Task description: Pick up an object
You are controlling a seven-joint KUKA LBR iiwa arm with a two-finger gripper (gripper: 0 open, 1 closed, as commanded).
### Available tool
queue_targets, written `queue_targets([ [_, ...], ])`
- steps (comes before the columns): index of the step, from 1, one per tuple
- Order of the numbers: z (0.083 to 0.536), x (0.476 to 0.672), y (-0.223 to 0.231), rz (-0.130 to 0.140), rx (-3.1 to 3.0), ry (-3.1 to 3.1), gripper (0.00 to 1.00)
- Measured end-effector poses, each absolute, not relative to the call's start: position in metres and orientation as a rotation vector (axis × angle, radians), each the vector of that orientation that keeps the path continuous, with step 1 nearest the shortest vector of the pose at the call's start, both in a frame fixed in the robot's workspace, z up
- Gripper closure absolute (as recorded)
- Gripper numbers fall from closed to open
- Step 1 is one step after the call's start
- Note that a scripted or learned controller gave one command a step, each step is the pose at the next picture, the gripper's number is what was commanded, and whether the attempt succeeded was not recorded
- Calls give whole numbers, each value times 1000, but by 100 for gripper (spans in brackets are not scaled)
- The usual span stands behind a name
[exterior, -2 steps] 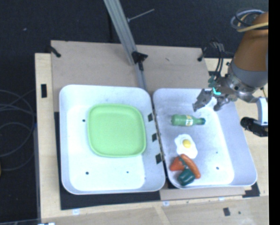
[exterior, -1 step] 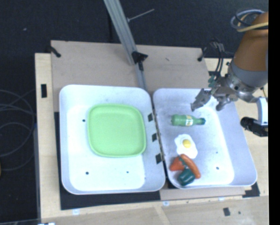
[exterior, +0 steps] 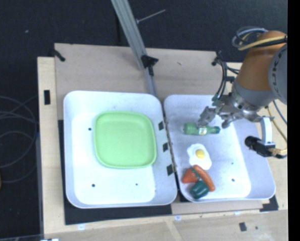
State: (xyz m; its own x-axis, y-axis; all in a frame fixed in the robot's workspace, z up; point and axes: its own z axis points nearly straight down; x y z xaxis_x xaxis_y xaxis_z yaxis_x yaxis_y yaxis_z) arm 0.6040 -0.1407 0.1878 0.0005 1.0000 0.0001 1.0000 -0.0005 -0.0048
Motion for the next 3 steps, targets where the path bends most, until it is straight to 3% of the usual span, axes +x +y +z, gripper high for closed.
queue_targets([
  [2, 99, 602, -132, 3, -2221, -2220, 0],
  [3, 111, 603, -132, -2, -2224, -2220, 100],
])
